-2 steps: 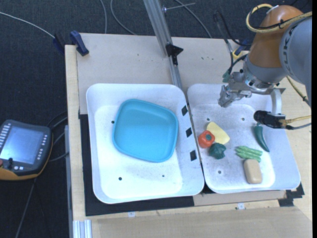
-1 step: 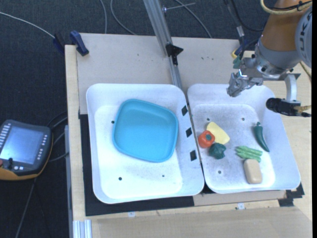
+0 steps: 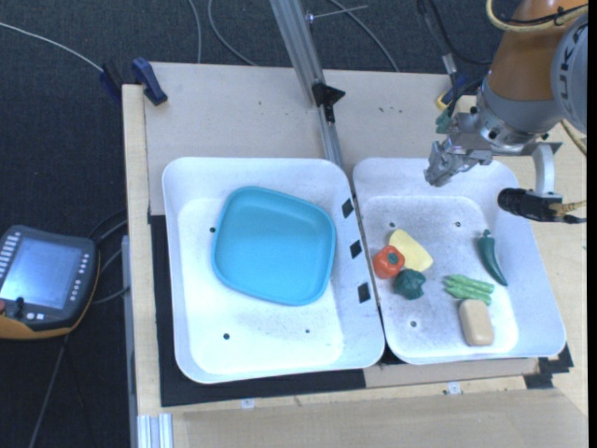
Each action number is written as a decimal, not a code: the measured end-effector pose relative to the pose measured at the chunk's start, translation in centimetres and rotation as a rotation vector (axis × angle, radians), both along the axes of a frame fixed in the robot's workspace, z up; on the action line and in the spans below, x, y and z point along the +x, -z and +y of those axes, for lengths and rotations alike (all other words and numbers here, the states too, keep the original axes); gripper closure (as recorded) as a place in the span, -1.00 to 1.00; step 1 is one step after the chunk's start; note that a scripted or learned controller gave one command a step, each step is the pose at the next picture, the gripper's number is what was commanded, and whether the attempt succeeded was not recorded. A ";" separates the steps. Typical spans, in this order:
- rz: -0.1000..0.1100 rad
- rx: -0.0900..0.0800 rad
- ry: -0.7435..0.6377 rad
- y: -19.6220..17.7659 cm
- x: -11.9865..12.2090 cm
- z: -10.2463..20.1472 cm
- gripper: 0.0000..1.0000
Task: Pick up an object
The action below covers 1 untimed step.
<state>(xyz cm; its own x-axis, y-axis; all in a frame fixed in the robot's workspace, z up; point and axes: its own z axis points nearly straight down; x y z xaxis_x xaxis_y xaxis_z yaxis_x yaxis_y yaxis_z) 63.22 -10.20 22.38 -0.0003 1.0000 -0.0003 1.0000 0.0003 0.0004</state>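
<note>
The right bin [image 3: 438, 208] holds several toy foods: a yellow piece [image 3: 413, 248], a red-orange tomato [image 3: 387, 262], a dark green broccoli [image 3: 409, 284], a green bean bundle [image 3: 468, 287], a dark green pepper [image 3: 491, 258] and a tan block [image 3: 476, 323]. My gripper [image 3: 446, 168] hangs over the far edge of the right bin, well above and behind the foods. Nothing shows between its fingers.
A light blue plate [image 3: 274, 244] lies in the left bin [image 3: 187, 250]. A metal pole [image 3: 303, 45] slants up from between the bins. A teach pendant [image 3: 42, 278] lies at the far left, off the bench. Cables run across the dark floor behind.
</note>
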 end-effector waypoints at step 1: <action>0.000 0.001 -0.004 0.0 -0.1 5.3 1.00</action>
